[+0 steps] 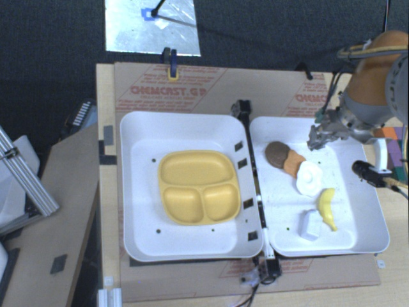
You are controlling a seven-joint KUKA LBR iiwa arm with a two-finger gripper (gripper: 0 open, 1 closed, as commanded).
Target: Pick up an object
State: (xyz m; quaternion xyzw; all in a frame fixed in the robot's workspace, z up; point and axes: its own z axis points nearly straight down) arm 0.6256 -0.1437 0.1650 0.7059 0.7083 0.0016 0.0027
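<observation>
Reaching in from the right, my arm (pixel 374 82) hangs my fingers (pixel 317 137) over the right bin (pixel 358 235), near the cookie (pixel 284 157); their spread I cannot tell.

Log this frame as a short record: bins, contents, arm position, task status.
left bin: holds a yellow divided plate with three compartments
right bin: holds a brown piece, an orange piece, a white round item, a banana and a small white block
arm: reaches in from the right, gripper above the right bin's far edge, close to the brown piece
jaws: state too unclear to call
task status: no object seen lifted; all items lie in the bin
</observation>
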